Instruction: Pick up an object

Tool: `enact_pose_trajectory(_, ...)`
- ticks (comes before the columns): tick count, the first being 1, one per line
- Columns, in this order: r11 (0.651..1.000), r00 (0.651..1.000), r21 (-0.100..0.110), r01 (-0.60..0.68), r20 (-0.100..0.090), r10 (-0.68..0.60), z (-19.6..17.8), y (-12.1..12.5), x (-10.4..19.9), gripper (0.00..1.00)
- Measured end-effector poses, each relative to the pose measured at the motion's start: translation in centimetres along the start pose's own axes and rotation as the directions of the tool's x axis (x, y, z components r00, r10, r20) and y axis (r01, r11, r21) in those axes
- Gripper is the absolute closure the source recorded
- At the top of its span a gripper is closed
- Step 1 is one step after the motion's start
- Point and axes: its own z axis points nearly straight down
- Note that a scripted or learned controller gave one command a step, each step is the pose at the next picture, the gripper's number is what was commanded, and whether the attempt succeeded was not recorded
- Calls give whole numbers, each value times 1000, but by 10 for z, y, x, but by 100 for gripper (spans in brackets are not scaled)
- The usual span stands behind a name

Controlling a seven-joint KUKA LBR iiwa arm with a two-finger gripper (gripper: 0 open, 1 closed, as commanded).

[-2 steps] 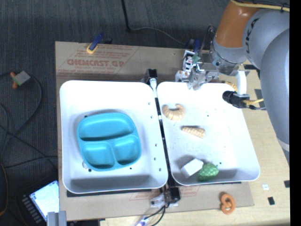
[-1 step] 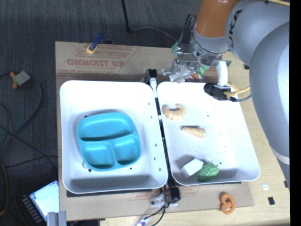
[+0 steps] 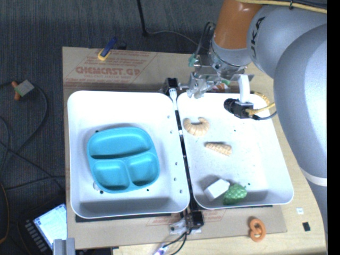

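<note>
Two shallow white bins sit side by side. Right bin (image 3: 276, 158) holds a curled tan pastry piece (image 3: 196, 126) and a ridged beige shell (image 3: 219, 149). Gripper (image 3: 197, 91) hovers at that bin's far-left corner; grip state indeterminate.

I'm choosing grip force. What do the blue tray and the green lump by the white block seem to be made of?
Tray: probably moulded plastic, smooth and slightly glossy, with soft highlights on the divider ridges. Green lump: bumpy and matte, perhaps rubber or soft plastic; too small to tell. White block: flat matte faces, possibly foam or plastic.
</note>
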Motion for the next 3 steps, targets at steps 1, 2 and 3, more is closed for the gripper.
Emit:
enact_pose_trajectory(1,1000,1000,-1,-2,1,2,-9,-83,-57,100)
enact_pose_trajectory(2,1000,1000,0,2,-2,-2,1,-119,5,100)
enact_pose_trajectory(3,1000,1000,2,1,-2,-1,27,-185,44,100)
